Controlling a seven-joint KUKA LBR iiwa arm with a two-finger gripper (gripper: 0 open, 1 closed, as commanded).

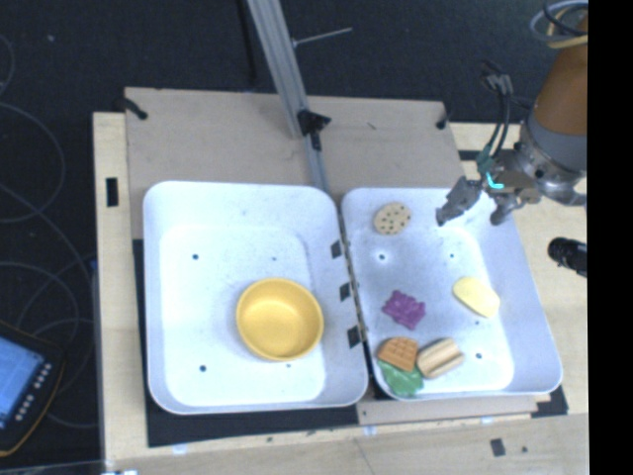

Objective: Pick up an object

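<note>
- Gripper (478, 204) hangs over the right bin's (524, 310) far edge, fingers spread, nothing between them
- Cookie (393, 218) lies nearest, just to its left; being flat, it could slip from the fingertips
- Waffle (398, 352), bun (440, 356) and a green piece (404, 383) touch in the near corner, so a grab there may catch two
- Yellow wedge (477, 296) and purple toy (404, 308) lie apart, safer picks

Loads of open floor across the top and middle of the right white bin (514, 295). Crowded along its near edge: brown waffle piece (398, 351), tan bread roll (440, 356), green leafy bit (404, 381) bunched together. Purple grape cluster (404, 308) mid-floor, round speckled cookie (392, 218) up top.
</note>
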